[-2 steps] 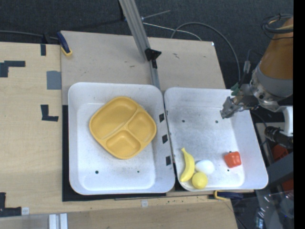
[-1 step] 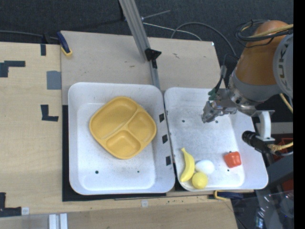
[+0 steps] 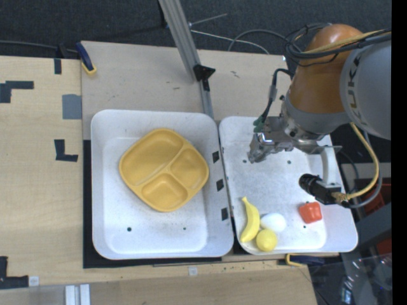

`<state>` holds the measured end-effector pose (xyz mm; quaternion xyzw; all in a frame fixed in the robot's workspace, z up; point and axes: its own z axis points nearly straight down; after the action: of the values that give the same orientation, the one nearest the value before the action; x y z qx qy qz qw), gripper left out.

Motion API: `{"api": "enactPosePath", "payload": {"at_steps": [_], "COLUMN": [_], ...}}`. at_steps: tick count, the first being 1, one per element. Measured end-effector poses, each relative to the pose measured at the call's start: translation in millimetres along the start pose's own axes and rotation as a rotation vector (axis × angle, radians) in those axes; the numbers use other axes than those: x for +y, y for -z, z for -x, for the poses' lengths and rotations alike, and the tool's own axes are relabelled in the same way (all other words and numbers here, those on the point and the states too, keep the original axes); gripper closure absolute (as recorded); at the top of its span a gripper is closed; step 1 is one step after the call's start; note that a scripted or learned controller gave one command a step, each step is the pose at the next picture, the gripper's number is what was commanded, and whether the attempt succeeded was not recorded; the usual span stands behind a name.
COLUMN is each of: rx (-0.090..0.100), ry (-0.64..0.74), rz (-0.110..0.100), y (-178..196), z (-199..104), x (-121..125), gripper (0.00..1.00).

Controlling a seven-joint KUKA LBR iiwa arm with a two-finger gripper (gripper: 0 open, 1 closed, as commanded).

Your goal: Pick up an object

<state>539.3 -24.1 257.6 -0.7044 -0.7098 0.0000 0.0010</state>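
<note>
Gripper [image 3: 259, 150] hangs over bare floor of right bin [image 3: 280, 173], fingers' state I cannot tell. Banana [image 3: 250, 218], white egg [image 3: 274, 222], lemon [image 3: 266, 239] crowd the near corner — a grab there prob. nudges neighbours or hits the wall.

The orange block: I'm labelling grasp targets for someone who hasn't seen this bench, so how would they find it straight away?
Look in the right bin, along its near edge. A banana, a white ball and a yellow ball cluster at the near left corner; the orange block sits apart to their right. It is the only boxy, orange-red thing there.
</note>
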Motion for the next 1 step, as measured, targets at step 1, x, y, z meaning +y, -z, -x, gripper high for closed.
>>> {"api": "enactPosePath", "payload": {"at_steps": [1], "rx": [0.0], "ry": [0.0], "rz": [-0.003], "y": [-18.1], "z": [-57.7], "x": [-4.0], "gripper": [1.0]}}
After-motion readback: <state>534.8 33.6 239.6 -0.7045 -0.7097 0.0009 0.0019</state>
